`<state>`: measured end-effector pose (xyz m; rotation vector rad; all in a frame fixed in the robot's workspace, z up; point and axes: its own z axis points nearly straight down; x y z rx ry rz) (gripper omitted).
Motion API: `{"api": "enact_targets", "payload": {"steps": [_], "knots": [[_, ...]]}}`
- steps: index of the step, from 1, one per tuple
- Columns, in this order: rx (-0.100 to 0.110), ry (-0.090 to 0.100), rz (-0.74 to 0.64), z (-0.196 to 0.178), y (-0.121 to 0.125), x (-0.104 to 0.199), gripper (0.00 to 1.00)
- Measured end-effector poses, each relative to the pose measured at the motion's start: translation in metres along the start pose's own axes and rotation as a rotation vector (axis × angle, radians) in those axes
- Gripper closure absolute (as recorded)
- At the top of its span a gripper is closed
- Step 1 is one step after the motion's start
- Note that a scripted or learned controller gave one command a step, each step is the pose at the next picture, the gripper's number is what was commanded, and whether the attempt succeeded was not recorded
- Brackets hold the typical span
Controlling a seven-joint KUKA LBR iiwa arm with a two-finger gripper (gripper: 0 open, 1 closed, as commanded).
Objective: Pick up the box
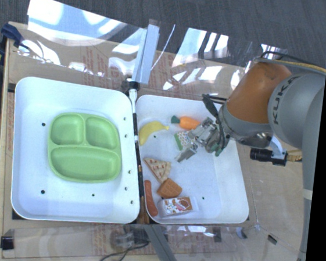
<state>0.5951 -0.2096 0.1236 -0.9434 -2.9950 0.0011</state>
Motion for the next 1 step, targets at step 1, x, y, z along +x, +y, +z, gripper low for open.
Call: {"api": "enact_targets", "payload": {"steps": [1], "knots": [[0.005,0.008,0.076,0.0289,0.0227,-0.0355,0.00]]}}
